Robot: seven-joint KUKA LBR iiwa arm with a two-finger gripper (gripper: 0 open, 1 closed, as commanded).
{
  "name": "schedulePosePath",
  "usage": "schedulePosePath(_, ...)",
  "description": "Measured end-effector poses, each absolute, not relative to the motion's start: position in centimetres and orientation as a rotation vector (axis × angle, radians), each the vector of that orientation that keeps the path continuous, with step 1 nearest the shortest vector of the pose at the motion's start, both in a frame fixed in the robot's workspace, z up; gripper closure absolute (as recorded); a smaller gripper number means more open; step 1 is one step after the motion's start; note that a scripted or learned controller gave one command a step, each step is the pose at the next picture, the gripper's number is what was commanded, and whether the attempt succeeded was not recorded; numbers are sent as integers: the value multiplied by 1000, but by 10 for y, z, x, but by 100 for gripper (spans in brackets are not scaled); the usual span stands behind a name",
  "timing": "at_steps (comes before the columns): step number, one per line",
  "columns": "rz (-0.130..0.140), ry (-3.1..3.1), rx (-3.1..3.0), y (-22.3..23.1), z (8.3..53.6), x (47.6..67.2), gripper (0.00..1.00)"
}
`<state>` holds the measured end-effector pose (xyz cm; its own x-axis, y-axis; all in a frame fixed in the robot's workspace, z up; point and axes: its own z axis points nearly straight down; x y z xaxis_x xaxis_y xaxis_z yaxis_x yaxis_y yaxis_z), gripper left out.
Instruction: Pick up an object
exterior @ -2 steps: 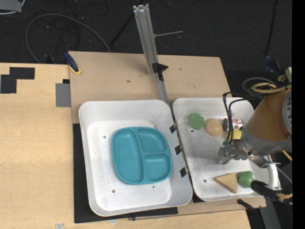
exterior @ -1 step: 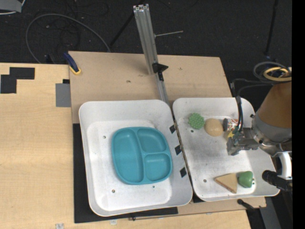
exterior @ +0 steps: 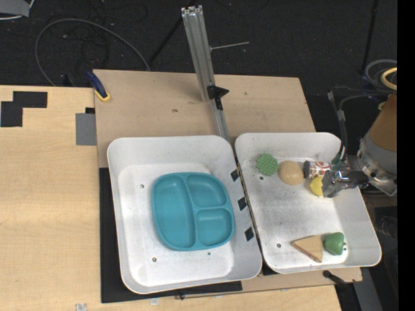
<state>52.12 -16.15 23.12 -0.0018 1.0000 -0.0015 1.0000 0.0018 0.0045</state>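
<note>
Nearest the camera, a tan wedge [exterior: 308, 247] and a green rounded piece [exterior: 334, 243] are seen touching at the front of the right bin [exterior: 285, 203]. From the right, the grey arm [exterior: 379, 157] is extended low over that bin's far right side, its gripper [exterior: 332, 183] set just beside a small yellow object [exterior: 316, 186]. Whether the jaws are apart or together cannot be told (the view is too coarse there). A beige ball [exterior: 291, 173], a bumpy green ball [exterior: 266, 164] and a small red-and-white item [exterior: 318, 169] are ranged along the back. A smooth teal divided tray [exterior: 192, 210] is laid in the left bin [exterior: 130, 232].
</note>
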Motion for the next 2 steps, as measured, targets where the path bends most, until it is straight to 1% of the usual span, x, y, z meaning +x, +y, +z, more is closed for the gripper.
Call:
schedulePosePath(1,0,2223,2219,-162,255,522,100)
schedulePosePath(2,-2,2228,2221,-116,241,533,100)
